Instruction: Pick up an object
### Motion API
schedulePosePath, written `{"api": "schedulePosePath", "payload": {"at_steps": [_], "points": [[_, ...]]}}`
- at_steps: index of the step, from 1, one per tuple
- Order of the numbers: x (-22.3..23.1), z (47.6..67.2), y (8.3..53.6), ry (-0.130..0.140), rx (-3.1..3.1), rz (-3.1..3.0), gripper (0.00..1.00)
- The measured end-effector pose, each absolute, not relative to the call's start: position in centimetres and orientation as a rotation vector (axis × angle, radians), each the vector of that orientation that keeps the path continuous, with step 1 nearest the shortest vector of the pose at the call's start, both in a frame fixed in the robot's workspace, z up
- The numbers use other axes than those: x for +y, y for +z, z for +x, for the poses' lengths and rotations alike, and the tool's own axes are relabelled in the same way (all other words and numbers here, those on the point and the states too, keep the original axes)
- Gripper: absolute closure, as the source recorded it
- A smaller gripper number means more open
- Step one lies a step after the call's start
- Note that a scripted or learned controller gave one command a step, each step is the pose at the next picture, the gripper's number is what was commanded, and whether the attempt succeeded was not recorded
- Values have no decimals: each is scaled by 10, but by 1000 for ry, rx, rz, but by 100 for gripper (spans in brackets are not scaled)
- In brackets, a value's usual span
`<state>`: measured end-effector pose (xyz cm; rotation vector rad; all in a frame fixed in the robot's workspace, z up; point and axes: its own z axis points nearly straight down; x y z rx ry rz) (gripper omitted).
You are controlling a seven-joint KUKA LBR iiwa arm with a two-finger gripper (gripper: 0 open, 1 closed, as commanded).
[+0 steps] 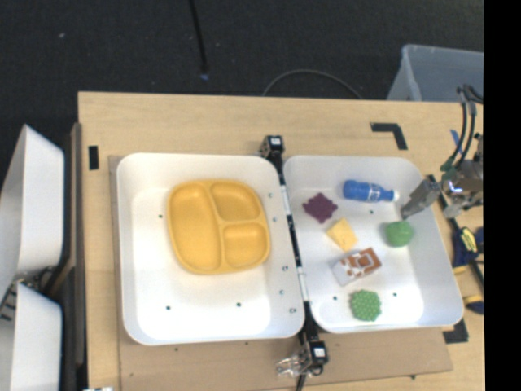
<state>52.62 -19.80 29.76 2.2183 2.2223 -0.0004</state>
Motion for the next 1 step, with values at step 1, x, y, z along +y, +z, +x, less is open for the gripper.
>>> {"api": "schedulePosePath", "payload": {"at_steps": [1], "points": [[-194, 535, 245, -5, 2223, 2222, 0]]}}
